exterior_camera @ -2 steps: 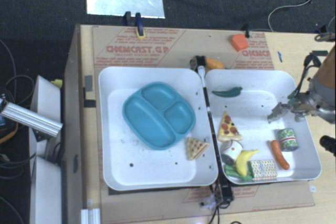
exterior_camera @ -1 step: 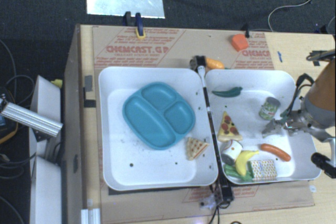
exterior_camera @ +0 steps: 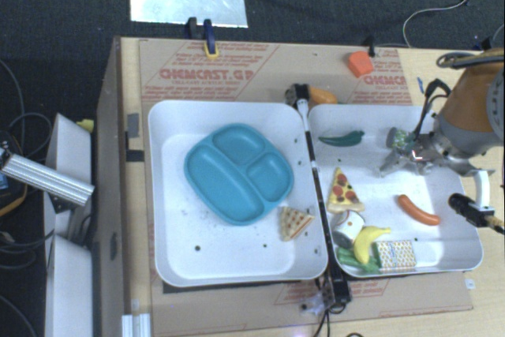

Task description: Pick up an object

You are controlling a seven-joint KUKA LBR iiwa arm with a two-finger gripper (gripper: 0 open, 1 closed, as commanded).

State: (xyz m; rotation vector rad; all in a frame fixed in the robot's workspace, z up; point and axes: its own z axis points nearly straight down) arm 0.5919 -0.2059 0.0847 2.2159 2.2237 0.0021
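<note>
Nearest the camera, along the front wall of the right bin (exterior_camera: 472, 252): green leafy item (exterior_camera: 353, 262), yellow banana (exterior_camera: 368, 240) lying on it, patterned block (exterior_camera: 395, 254) touching the banana's right side. Just behind the banana: small grey-white piece (exterior_camera: 348, 221), identity unclear at this resolution. Further back, beside the divider: pizza slice (exterior_camera: 342, 189), point toward the rear. Right of centre: red sausage (exterior_camera: 418, 210), lying diagonally, apart from the other items. Near the rear wall: dark green pepper (exterior_camera: 342, 139), lying flat.

Left bin (exterior_camera: 170, 170): blue divided plate (exterior_camera: 239, 172) at centre, tilted diagonally; waffle-patterned wedge (exterior_camera: 295, 222) just beside the plate's front right corner, close to the divider.

Gripper (exterior_camera: 392, 151): positioned over the rear right part of the right bin, right of the pepper and behind the sausage, entering from the right on the grey arm (exterior_camera: 467, 136) with orange band (exterior_camera: 473, 95). Finger state: cannot tell; glare and blur at the tip. No object seen between the fingers.

Behind the bins, on the cardboard sheet (exterior_camera: 237, 71): orange block (exterior_camera: 360, 64) to the right, orange-tipped item (exterior_camera: 319, 96) at the rear junction of the two bins, yellow-and-black clamp (exterior_camera: 207, 35) at the rear edge.
</note>
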